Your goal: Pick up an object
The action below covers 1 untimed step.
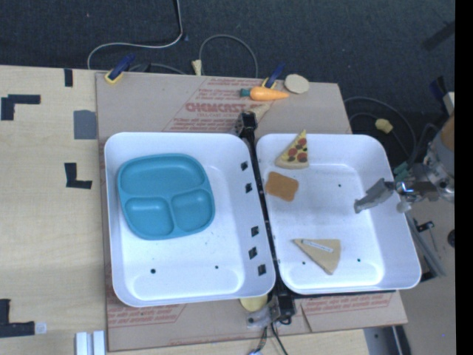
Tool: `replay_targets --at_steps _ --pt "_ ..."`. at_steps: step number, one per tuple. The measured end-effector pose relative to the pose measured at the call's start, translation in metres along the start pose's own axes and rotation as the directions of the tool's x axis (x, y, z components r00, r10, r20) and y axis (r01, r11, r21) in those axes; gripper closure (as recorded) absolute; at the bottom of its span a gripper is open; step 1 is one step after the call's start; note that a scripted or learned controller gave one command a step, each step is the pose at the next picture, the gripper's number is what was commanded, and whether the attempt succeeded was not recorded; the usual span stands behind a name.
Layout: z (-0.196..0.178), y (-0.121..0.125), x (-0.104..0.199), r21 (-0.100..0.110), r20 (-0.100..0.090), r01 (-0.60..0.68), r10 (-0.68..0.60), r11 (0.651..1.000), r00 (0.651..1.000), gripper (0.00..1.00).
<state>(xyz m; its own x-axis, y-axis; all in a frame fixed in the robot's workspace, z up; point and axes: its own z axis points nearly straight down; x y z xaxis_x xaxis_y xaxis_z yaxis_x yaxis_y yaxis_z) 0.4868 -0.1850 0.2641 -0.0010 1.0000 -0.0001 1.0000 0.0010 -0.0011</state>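
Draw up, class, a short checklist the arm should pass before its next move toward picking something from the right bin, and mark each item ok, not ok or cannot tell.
1. Objects within the right bin: pizza slice, brown square piece and tan wedge all lie inside. Ok.
2. Pieces apart from each other: none touch. Ok.
3. Gripper above the right bin: over its right part. Ok.
4. Gripper free of any object: nothing seen at its tip. Ok.
5. Finger opening: cannot tell.
6. Gripper lined up over a target: it sits off to the side of all three. Not ok.
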Motion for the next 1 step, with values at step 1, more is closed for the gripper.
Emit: replay_targets --at_steps 1 --pt "0.1005 0.0126 0.0349 0.009 -0.004 0.003 -0.002 1.000 1.000 0.00"
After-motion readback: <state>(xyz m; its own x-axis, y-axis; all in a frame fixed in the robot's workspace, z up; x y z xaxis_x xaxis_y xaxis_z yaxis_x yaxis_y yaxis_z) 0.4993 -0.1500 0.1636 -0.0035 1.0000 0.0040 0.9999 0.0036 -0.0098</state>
